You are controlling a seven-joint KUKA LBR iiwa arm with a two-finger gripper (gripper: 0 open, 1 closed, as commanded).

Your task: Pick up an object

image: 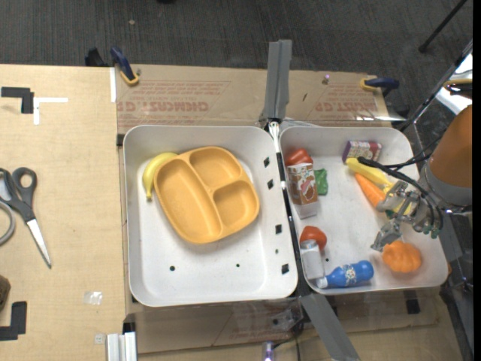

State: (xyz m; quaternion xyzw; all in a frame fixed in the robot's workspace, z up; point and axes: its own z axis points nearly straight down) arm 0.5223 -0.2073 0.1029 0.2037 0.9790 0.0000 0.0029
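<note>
Your view looks down at a slant on a worktop carrying two shallow white bins side by side. The left bin holds a yellow divided plate with a banana tucked against its left rim. The right bin holds the candidates for picking: a brown carton near its left wall with a small green item beside it, a purple packet at the top, a carrot and a yellow piece lying together, an orange ball at the lower right, a blue bottle along the bottom and a red-capped container next to it.

The arm reaches in from the right. Its gripper hangs low over the right bin, between the carrot above and the orange ball just below. The jaws appear slightly parted, and nothing is visible between them.

You seem to be in the approach stage, with no grasp made yet. The orange ball looks like the nearest target. The next move probably calls for shifting the jaws squarely over it, spreading them wide enough for its round body, then lowering and closing.
</note>
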